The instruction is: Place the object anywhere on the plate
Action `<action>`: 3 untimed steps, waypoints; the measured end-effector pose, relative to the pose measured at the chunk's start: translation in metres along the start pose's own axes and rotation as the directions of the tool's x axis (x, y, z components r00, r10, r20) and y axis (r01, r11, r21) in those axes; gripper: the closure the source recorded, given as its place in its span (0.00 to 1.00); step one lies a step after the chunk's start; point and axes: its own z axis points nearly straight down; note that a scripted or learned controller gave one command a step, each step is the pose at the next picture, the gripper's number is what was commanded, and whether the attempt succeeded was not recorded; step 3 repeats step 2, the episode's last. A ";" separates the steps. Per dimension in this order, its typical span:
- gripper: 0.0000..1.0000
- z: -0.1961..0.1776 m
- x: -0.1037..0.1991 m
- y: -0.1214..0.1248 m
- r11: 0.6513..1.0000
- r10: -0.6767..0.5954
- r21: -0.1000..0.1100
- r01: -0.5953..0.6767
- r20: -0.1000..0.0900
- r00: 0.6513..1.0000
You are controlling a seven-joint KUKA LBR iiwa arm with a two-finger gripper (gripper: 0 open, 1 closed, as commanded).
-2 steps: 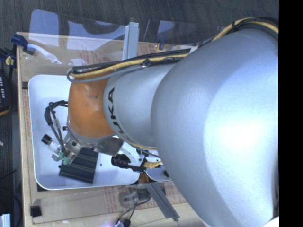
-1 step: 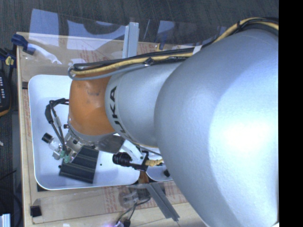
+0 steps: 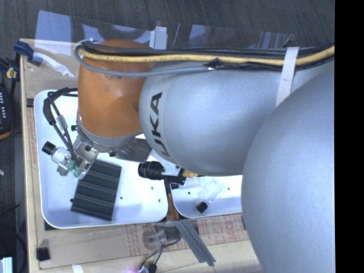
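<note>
Dark ribbed rectangular object [image 3: 97, 190] flat in left bin [image 3: 40, 152], slightly tilted.

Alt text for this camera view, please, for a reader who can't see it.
A grey KUKA arm with an orange band reaches over the left white bin, above a dark ribbed block. A small black item lies in the right bin.

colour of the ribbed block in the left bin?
Dark grey, nearly black, with raised ribs: the ribbed block shows in the camera view, in the left bin.
</note>
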 end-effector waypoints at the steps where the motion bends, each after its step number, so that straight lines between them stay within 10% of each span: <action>1: 1.00 0.162 -0.005 -0.007 0.996 0.084 0.014 -0.084 0.002 0.996; 2: 1.00 -0.039 -0.064 -0.076 1.000 -0.008 -0.002 0.008 0.002 1.000; 3: 1.00 -0.039 -0.064 -0.076 1.000 -0.008 -0.002 0.008 0.002 1.000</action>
